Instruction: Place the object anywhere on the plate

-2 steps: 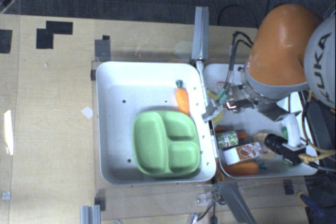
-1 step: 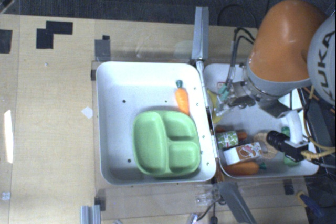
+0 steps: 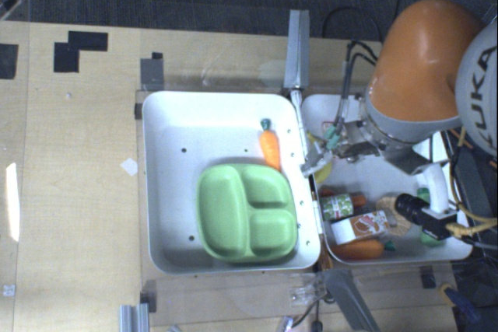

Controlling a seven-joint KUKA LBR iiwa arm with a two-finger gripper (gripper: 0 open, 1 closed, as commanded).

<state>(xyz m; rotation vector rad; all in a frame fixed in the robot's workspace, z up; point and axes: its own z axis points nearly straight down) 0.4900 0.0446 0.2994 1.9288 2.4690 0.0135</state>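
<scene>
Carrot point(image 3: 269, 148) lies in the left bin point(image 3: 167, 167) just beyond the green divided plate's point(image 3: 247, 211) far right corner, while the gripper point(image 3: 319, 159), fingers indistinct, hangs over the bins' shared wall beside the cluttered right bin point(image 3: 327, 109).

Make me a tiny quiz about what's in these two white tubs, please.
1. True or false: the toy carrot lies on the green plate.
2. Which bin holds the plate? A) left bin B) right bin
3. Fill in: the carrot lies beside the plate's ____ edge, near the left bin's right wall.

Key: 1 false, it lies on the bin floor by the plate. 2 A. 3 far.
</scene>
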